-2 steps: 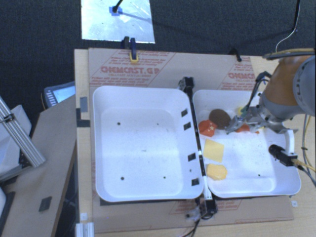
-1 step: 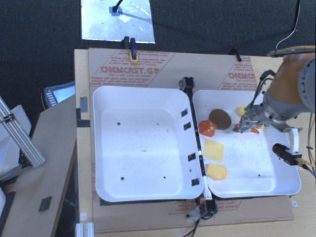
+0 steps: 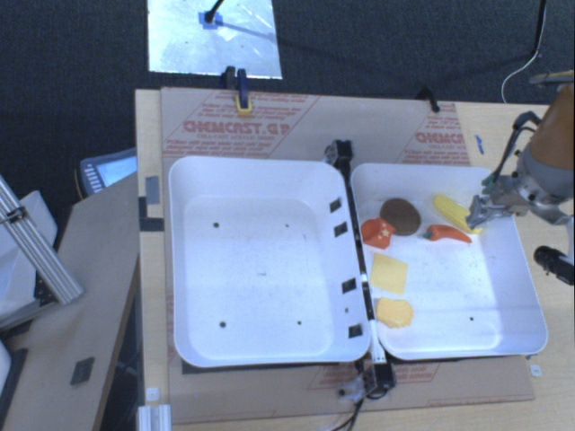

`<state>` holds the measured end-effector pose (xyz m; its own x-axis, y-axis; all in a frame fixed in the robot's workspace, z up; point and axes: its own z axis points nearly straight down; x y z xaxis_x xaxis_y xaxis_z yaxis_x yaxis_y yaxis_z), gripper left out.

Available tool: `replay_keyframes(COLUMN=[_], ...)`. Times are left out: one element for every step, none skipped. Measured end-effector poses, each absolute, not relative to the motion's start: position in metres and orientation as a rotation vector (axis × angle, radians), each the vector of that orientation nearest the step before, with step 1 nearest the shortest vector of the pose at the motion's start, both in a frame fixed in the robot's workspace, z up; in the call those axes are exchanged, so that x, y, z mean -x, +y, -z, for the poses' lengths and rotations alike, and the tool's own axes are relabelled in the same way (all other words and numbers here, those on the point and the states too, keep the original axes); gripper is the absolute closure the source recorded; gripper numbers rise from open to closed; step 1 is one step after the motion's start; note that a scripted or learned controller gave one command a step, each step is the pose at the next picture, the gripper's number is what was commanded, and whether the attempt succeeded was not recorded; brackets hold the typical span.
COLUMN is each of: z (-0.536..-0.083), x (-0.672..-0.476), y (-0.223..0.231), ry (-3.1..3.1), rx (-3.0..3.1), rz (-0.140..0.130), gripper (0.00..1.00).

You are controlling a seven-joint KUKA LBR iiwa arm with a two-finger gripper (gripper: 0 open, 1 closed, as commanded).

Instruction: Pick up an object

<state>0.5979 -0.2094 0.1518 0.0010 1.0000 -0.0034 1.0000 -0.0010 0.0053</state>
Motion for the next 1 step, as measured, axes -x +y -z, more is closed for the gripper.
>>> replay_keyframes(z=[-0.1502], x=[-0.5976], y=[-0.2067], ry=[2.222], rx=[-2.216], rz=[-0.002], gripper=[0.0])
